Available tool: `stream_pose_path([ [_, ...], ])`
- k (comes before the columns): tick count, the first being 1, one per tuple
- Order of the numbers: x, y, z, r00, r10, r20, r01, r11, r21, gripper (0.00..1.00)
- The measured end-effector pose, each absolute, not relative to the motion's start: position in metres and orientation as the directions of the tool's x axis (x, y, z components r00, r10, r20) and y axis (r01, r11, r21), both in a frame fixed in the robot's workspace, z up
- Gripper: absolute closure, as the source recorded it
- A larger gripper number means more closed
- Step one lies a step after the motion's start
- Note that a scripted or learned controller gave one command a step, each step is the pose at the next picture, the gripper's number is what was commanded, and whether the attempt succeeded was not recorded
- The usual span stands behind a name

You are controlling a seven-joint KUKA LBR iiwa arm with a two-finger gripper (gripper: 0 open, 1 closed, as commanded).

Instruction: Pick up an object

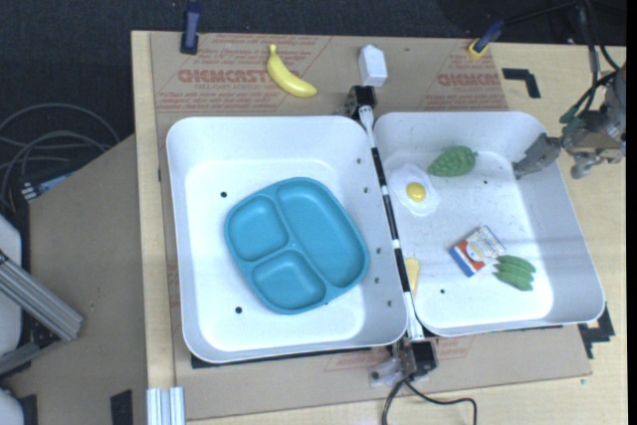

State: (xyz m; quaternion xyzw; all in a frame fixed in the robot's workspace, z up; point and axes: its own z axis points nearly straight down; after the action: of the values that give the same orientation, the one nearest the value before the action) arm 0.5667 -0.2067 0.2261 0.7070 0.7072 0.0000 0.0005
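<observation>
Jaws [557, 154] spread, poised over right bin [577, 244] rim.

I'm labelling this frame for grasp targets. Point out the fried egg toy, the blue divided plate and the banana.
fried egg toy [416, 193], camera view, on its yolk
blue divided plate [295, 244], camera view, where its dividers meet
banana [288, 76], camera view, mid-curve

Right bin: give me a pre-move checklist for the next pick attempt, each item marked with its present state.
1. Tool positioned over a target: not ok, it sits at the right bin's far right rim, above no object.
2. Tool free of any load: ok, nothing shows between its tips.
3. Targets present: ok, leafy green piece, fried egg, small packet, green pea pod.
4. Targets separated: not ok, packet touches pea pod.
5. Finger opening: cannot tell.
6. Banana in a bin: not ok, it lies on the bench.
</observation>
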Motion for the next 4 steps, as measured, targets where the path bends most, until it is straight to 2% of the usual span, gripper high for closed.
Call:
stream_pose_path([
  [1, 0.666, -0.123, 0.119, -0.002, 1.0, 0.002, 1.0, 0.002, -0.002, 0.0],
  [2, 0.646, -0.109, 0.085, 0.0, 1.0, 0.0, 1.0, 0.0, 0.0, 0.0],
  [3, 0.667, -0.094, 0.085, -0.001, 1.0, 0.0, 1.0, 0.001, 0.002, 0.0],
  [4, 0.667, -0.094, 0.095, -0.002, 1.0, -0.002, 1.0, 0.002, 0.002, 1.0],
])
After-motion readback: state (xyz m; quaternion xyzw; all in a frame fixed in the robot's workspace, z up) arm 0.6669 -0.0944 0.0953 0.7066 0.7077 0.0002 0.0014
